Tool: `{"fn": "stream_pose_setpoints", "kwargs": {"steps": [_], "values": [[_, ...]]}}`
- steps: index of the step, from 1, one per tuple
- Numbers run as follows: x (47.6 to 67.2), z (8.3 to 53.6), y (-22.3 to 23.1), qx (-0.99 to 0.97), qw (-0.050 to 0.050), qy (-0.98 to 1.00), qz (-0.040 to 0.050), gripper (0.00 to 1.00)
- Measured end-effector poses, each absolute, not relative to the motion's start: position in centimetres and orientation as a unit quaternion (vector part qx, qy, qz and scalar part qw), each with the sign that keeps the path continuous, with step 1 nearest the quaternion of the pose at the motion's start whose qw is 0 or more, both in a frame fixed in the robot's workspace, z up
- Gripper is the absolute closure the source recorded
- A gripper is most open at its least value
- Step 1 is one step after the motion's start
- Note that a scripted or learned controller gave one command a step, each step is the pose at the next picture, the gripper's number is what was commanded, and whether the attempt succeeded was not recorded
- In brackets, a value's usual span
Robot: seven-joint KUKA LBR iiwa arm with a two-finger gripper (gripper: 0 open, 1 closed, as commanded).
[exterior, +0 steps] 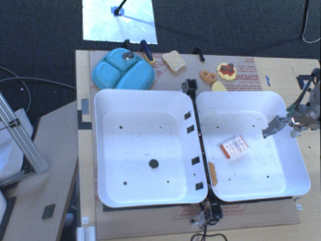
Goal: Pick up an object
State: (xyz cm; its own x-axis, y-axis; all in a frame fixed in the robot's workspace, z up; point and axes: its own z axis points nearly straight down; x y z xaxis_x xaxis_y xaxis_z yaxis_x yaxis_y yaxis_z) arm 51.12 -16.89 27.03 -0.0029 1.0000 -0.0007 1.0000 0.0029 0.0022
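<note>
Hand (pixel 271 127): positioned over the right edge of the right bin (pixel 296 149), reaching in from the right side of the worktop (pixel 85 84). Whether it is released or clenched cannot be told at this resolution. Nothing is seen in its grip.

Nearest object: a small red-and-white packet (pixel 234 147), lying flat on the floor of the right bin, left of the hand and a little toward the near side. It is apart from the hand, with bare bin floor between them. This appears the most likely target.

Second object: a small orange-brown piece (pixel 212 173) lies at the left wall of the right bin, next to the divider, farther from the hand than the packet.

Left bin (pixel 108 109): holds one small dark round item (pixel 153 163) near the middle of its floor, well apart from the hand.

Beyond the bins, on the worktop: a blue divided tray (pixel 123 70), a slice of toy bread (pixel 174 61), a pretzel-like piece (pixel 207 76) and a small round red-topped item (pixel 226 71).

Progress, by judgement: the pick is not yet made. No object is lifted; each lies on a bin floor or the worktop. Remaining: bring the hand over the chosen object, descend, grasp it and raise it clear.
</note>
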Motion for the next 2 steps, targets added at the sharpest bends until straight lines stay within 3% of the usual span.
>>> {"fn": "stream_pose_setpoints", "kwargs": {"steps": [1,2], "values": [[53.0,12.7,-13.8,0.705,-0.004,0.71,-0.0015,0.0],[56.3,9.0,-9.0,0.705,0.01,0.709,0.003,0.0]]}}
